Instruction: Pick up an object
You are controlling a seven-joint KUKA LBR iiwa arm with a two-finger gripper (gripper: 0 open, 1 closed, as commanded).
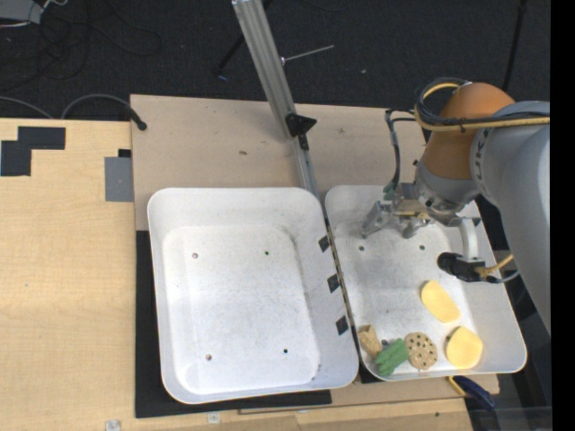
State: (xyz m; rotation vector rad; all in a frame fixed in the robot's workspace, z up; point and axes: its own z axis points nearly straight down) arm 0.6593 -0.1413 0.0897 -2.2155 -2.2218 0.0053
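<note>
- The grey arm point(503, 164) is reaching in from the right, its orange band sitting above the wrist, and is hanging over the far part of the right bin point(388, 281).
- The jaws point(395, 221) are pointing down toward the bin's upper floor; whether they are open or closed cannot be told from this slant, and nothing is showing between them.
- The objects are lying at the near end of the right bin, well apart from the jaws.
- A yellow oval piece point(440, 301) is resting toward the right side, and a second yellow piece point(464, 347) is sitting nearer the front right corner.
- A round brown cookie point(420, 349) is lying just beside that second yellow piece, on its left.
- A green object point(392, 356) is touching or nearly touching the cookie's left side, with a small tan block point(369, 338) just beside it near the bin's left wall.
- The left bin point(243, 294) is standing alongside on the counter point(63, 268).
</note>
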